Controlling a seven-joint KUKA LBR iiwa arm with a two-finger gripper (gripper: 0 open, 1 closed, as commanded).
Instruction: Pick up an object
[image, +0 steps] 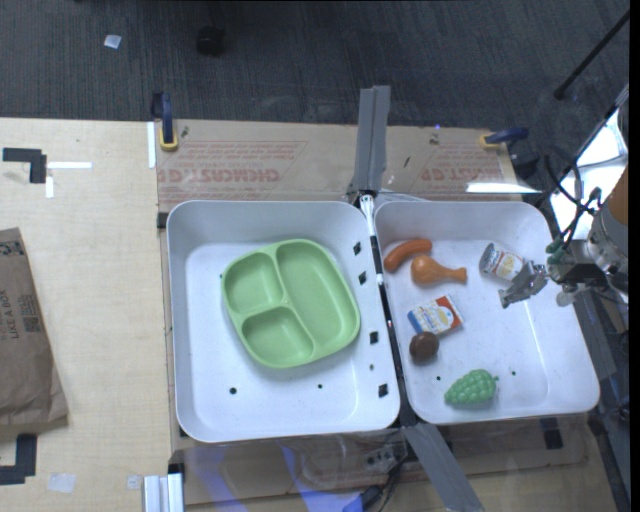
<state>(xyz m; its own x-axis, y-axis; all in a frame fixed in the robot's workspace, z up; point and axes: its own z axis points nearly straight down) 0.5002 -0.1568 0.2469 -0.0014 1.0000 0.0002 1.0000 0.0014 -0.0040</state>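
Grapes (470, 388) lie nearest us; jaws (522, 289) hang beside the small can (501, 263), their state unclear to us.

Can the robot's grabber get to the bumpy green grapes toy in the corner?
Probably yes. The bumpy green toy grape bunch lies alone near the right white bin's front wall, with bare floor between it and the gripper hovering above; nothing covers it.
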